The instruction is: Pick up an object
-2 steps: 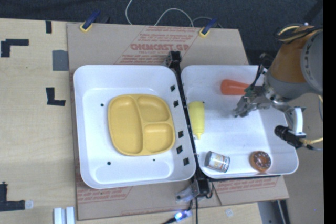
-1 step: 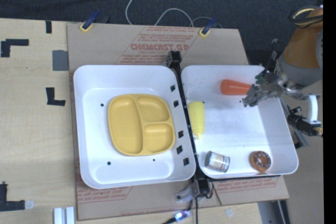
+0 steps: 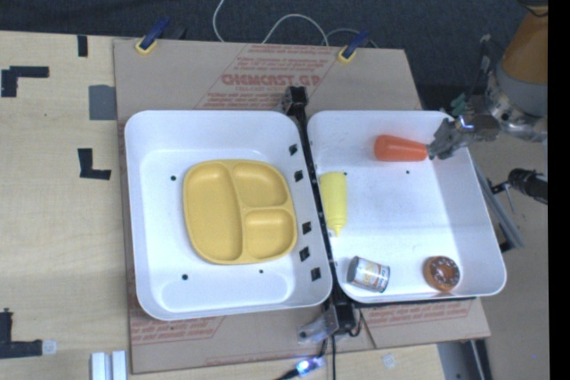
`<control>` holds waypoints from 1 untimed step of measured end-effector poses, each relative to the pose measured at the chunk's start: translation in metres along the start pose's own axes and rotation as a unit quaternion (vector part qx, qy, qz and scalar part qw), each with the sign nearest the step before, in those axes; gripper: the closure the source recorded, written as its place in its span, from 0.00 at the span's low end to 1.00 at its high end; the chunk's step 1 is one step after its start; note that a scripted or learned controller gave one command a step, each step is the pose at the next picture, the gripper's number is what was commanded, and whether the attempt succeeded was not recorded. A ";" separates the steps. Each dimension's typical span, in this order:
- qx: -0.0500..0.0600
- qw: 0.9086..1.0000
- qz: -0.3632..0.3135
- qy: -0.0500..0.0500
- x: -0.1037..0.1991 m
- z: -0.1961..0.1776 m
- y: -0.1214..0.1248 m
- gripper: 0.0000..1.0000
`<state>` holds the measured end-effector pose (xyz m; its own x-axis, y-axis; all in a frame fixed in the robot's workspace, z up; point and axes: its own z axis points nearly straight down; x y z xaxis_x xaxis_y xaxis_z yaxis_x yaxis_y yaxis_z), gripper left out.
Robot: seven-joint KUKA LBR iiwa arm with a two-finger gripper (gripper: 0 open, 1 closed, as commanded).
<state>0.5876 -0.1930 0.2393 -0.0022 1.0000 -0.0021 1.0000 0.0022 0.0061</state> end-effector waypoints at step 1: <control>0.000 1.000 0.000 0.000 0.000 -0.054 0.002 1.00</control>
<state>0.5889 -0.1927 0.2929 -0.0021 1.0000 -0.0018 1.0000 0.0021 0.0051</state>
